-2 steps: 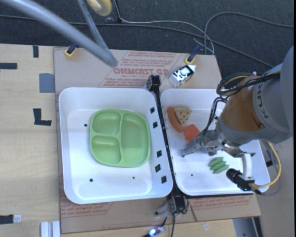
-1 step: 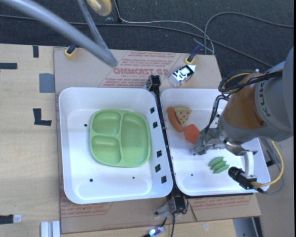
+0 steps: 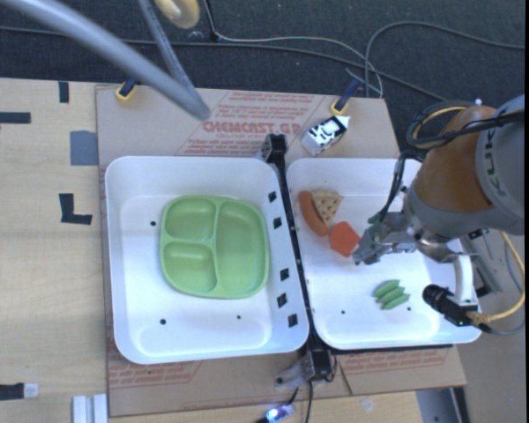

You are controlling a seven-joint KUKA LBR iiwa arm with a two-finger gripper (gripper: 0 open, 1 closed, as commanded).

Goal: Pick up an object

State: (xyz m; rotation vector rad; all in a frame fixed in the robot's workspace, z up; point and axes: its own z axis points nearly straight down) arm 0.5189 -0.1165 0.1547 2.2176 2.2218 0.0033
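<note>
Gripper (image 3: 368,247) tip blurred beside red block (image 3: 343,238).

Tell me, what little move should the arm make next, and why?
Probably lower the pincer a little toward the orange-red block. The pincer sits in the right bin just beside that block, nearer to it than to the green pods or the sandwich piece.

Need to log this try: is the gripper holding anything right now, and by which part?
Cannot tell. The gripper sits low in the right bin, right beside the red block, but no object shows between its jaws.
</note>
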